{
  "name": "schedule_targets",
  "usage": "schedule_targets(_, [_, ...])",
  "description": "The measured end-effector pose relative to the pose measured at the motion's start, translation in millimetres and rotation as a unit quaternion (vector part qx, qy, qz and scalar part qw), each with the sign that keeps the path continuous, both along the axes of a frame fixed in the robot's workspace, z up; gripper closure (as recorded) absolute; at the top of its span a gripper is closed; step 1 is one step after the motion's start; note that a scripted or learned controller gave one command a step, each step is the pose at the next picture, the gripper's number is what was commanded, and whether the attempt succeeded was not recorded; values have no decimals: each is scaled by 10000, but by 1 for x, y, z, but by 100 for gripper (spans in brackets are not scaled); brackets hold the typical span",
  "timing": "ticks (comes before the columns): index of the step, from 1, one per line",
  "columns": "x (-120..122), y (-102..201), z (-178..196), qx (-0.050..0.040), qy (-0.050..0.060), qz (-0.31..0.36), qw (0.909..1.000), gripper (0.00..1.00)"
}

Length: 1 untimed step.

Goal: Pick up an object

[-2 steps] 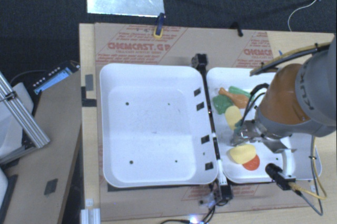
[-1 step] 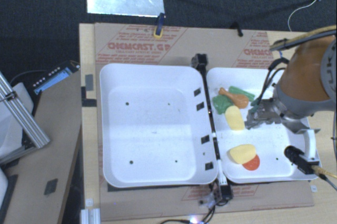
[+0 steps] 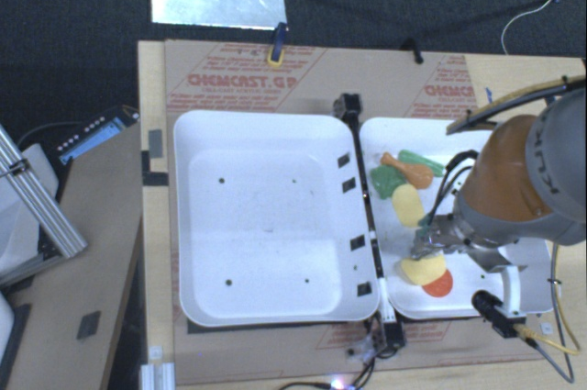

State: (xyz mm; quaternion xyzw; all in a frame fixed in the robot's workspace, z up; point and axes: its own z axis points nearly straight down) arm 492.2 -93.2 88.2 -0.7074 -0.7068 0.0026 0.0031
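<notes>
The tool (image 3: 425, 243) hangs low in the right bin (image 3: 390, 136), directly above a yellow piece (image 3: 422, 270) that lies toward the near wall; its grip cannot be told.

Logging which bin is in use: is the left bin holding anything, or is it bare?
Bare. The left bin shows only its white floor; the toy pieces all lie in the right bin.

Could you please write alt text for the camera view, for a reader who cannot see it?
A grey and orange robot arm reaches from the right into the right bin, its pincer low over a yellow object beside a red piece. Orange, green and yellow toys cluster further back; the left bin sits alongside.
</notes>
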Motion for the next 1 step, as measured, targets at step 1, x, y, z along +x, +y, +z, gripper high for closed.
schedule_targets(1, [50,34,102,-4,-111,53,9999,100])
